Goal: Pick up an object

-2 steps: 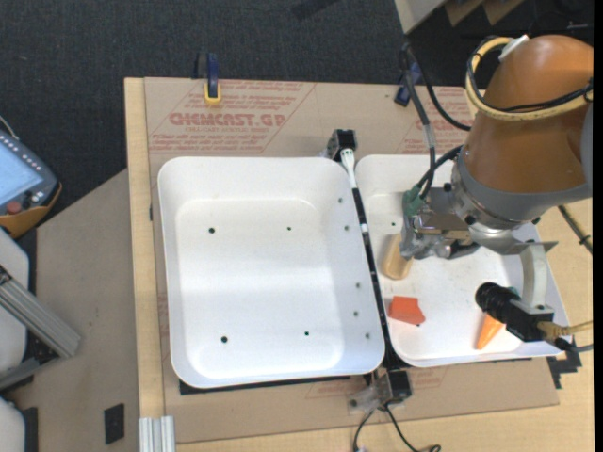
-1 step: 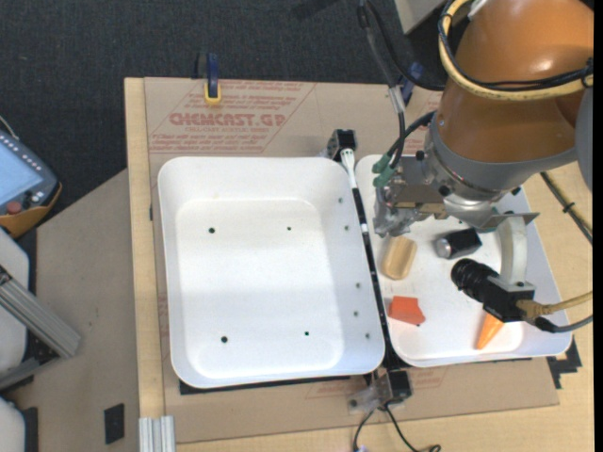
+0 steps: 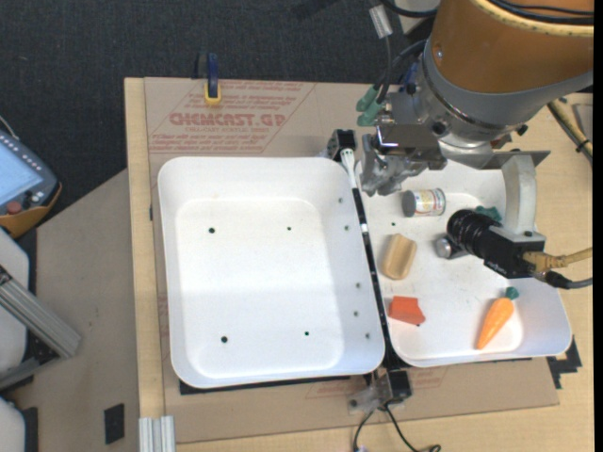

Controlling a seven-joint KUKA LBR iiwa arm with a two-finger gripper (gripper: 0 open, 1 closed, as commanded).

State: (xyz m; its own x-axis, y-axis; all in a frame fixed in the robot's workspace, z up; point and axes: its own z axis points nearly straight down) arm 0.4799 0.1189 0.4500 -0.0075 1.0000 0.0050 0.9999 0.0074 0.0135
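The right bin [image 3: 542, 342] holds a small clear jar with a yellow label [image 3: 424, 201], a tan wooden block [image 3: 398, 255], a red block [image 3: 406, 311] and an orange toy carrot with a green top [image 3: 496, 321]. My gripper [image 3: 379, 175] hangs over the bin's far left corner, close to the wall shared by the two bins. The jar lies just to its right and the tan block a little nearer to the camera. I see nothing held in the gripper. The wrist hides the bin's far edge.
The left white bin [image 3: 179, 182] lies beside the right one on a cardboard sheet [image 3: 236, 111]. A blue clamp [image 3: 211, 78] stands at the cardboard's far edge. The arm's big orange-banded body [image 3: 509, 36] looms over the far right.
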